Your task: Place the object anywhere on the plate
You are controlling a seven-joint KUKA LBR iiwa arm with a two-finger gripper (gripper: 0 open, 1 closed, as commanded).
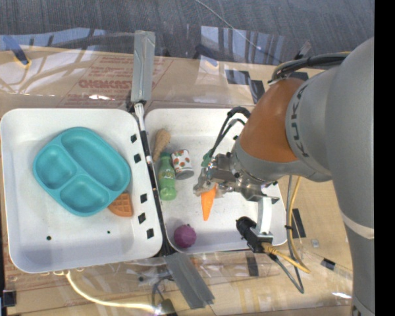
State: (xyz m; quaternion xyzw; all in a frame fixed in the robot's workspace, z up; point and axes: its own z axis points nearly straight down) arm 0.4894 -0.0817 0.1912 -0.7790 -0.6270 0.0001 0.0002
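An orange toy carrot (pixel 207 205) is in the right bin, point toward the front, its wide end up between my gripper's fingers (pixel 202 188). My gripper (pixel 210 185) reaches down from the right and is shut on that wide end. The teal divided plate (pixel 81 170) lies in the left bin (pixel 26 236), well to the left of the gripper, with nothing in its compartments.
In the right bin (pixel 197 120) are a green bottle (pixel 166 180), a small spotted can (pixel 182 163) and a tan piece (pixel 161 141) near the divider, with a purple plum (pixel 185 236) at the front. A waffle piece (pixel 121 207) lies by the plate's front edge.
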